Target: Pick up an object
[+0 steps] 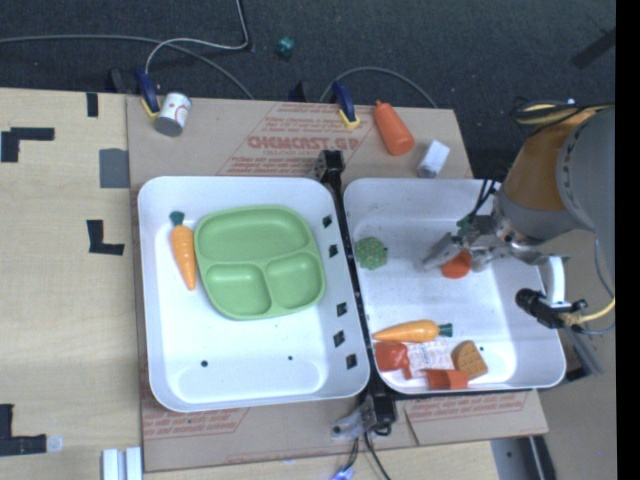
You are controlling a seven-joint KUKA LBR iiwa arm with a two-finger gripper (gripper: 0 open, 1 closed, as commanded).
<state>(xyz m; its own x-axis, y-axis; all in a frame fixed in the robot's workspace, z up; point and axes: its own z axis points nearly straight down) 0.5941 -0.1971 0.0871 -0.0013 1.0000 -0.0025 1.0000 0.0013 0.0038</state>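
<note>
Rightward, pincer [452, 256] closed on small red object [457, 265], near right bin [520, 368] far wall, open floor around.

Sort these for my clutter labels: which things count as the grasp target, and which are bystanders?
In play:
two-finger gripper
small red-orange object at its fingertips

Lying about:
green bumpy ball
orange toy carrots
green plastic divided plate
orange bottle

Even, fairly bright overhead light falls on the bench [60, 268], the white bins [250, 378] showing mild glare and only soft, short shadows, while the whole picture is slightly soft and grainy, darkest along the top.
</note>
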